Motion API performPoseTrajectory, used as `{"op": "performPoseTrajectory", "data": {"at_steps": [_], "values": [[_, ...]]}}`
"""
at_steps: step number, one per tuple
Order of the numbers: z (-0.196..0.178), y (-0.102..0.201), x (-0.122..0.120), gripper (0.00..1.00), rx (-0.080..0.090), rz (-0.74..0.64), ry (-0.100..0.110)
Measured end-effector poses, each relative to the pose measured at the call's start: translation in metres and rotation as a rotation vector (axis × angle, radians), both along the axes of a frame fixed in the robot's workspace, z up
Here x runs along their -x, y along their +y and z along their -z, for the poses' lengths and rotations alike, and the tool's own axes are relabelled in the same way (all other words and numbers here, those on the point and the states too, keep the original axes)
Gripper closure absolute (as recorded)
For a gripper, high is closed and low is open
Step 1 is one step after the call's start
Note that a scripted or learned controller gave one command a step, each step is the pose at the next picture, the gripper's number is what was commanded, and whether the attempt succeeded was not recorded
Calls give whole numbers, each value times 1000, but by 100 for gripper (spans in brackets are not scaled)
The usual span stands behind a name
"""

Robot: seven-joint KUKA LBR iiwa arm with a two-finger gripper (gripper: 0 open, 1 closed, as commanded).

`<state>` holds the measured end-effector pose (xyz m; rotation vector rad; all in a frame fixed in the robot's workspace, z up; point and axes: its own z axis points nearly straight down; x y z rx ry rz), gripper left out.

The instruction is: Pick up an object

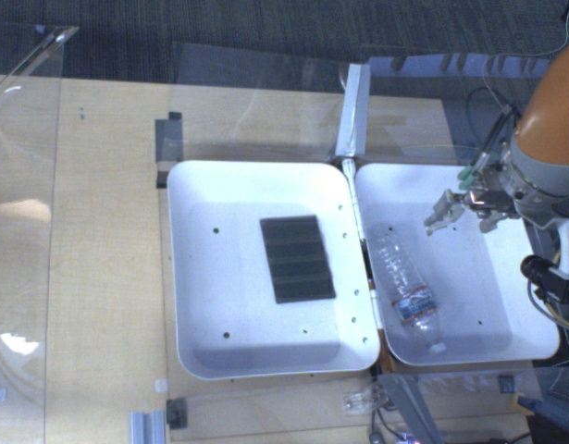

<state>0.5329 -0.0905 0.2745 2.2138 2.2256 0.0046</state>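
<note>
Lying in the right bin [515, 340], near its front, is a clear plastic bottle [406, 287]. Just above, the gripper [466, 208] hangs wide and holds nothing. It should drop straight over the bottle's middle.

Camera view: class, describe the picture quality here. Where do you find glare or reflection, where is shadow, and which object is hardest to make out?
In the camera view, a clear panel at left throws pale reflections over the bench; soft shadow pools along the near edge of the left bin; the dark ridged block reads sharply; the clear plastic bottle nearly vanishes against the right bin; the gripper looks slightly soft.
</note>
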Motion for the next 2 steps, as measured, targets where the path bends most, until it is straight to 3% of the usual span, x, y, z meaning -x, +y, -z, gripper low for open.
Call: {"op": "performPoseTrajectory", "data": {"at_steps": [1,2], "values": [[140,-26,14,0,6,-223,-18],[184,-2,38,0,8,-345,-21]]}}
